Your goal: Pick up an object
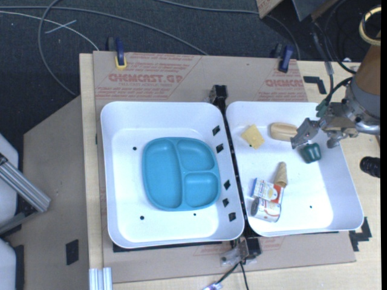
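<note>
My gripper (317, 140) hangs over the upper right part of the right bin (344, 216), its fingers spread open. A small dark green object (312, 154) lies on the bin floor just below and between the fingertips, with neither finger closed on it. A tan cylinder (282, 131) lies just left of the gripper, and a yellow block (254, 136) is further left. Nearer the front lie a tan cone-shaped piece (281, 174) and a white, red and blue packet (266, 199).
The left bin (121, 222) holds a blue divided plate (180, 173). A black clip-studded divider (225, 156) runs between the bins. The arm's grey wrist (366, 98) comes in from the right edge. Cables and a cardboard box lie beyond the bench.
</note>
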You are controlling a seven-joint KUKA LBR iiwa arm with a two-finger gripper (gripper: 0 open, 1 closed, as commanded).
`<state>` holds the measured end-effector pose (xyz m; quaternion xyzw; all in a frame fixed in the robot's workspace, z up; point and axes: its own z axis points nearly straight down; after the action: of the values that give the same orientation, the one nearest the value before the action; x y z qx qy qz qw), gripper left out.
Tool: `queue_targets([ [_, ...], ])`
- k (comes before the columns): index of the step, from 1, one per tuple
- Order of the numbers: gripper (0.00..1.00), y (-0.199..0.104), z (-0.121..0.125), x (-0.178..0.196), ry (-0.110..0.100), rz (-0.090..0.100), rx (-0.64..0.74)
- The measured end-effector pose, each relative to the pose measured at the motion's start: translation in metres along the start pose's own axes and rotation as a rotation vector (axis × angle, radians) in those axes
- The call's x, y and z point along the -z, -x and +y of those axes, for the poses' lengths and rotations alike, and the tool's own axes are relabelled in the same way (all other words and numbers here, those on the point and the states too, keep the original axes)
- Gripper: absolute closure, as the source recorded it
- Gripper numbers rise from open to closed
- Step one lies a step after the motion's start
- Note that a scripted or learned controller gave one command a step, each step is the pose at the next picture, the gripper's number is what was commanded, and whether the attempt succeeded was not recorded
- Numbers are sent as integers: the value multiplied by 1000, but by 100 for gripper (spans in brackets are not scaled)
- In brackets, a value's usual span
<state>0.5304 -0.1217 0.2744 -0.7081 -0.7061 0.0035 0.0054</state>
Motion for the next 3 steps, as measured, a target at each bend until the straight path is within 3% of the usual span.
queue_targets([
  [1,0,0,2,5,11,-2,3],
  [3,0,12,0,-115,6,0,2],
])
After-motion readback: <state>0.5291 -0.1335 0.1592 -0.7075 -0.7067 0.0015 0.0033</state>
